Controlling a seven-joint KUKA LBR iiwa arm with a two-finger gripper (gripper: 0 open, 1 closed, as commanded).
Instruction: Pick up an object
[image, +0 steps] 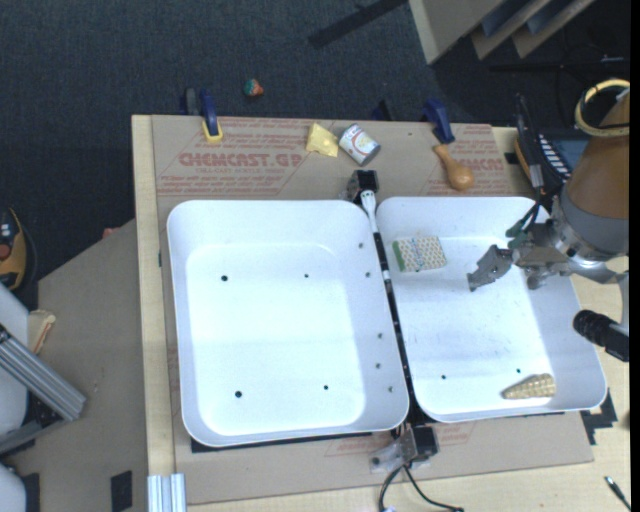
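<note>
Hanging over the right bin, the gripper holds nothing I can see, so picking the sponge is left.

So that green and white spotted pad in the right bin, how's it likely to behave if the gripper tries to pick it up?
The spotted pad looks like a flat sponge or cloth, so probably soft and light. Lying flat on the right bin floor, it gives the gripper little edge, and may slide rather than lift. It shouldn't roll or tip.
</note>
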